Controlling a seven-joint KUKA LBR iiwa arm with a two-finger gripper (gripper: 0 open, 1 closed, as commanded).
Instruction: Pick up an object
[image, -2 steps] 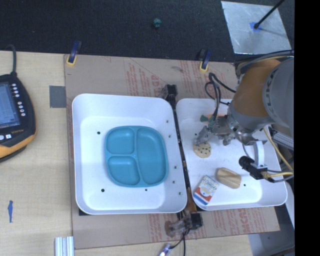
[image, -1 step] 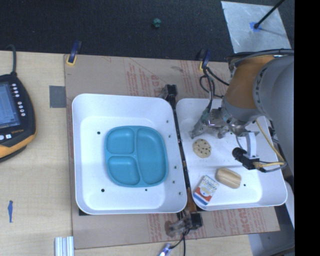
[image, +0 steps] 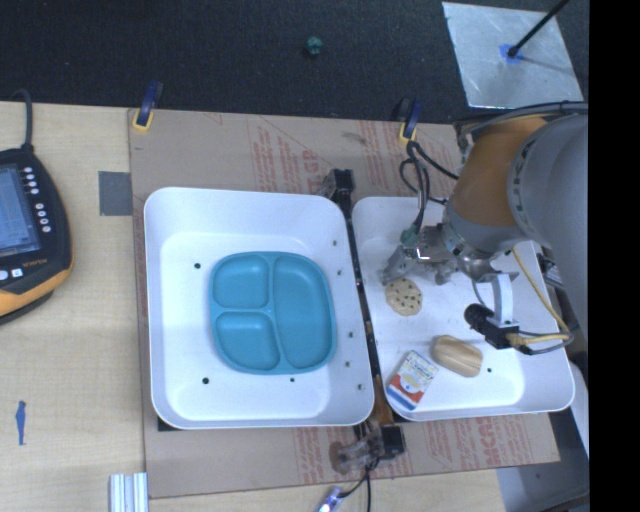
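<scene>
Hovered, gripper (image: 408, 262), at upper left of the right bin (image: 530, 395), just above the cookie (image: 404, 296); opening impossible to tell. Lay lower in that bin: bread roll (image: 457, 355) and small carton (image: 411, 381). Sat in the left bin (image: 170, 300), centre-left: blue divided plate (image: 271, 311).

**Printed marks, none legible**

Red lettering is printed along the edges of the cardboard sheet (image: 250, 150) under the bins, but no word can be made out. Red and blue printing is carried by the small carton (image: 411, 381) in the right bin (image: 530, 395); it is too small to be read.
</scene>
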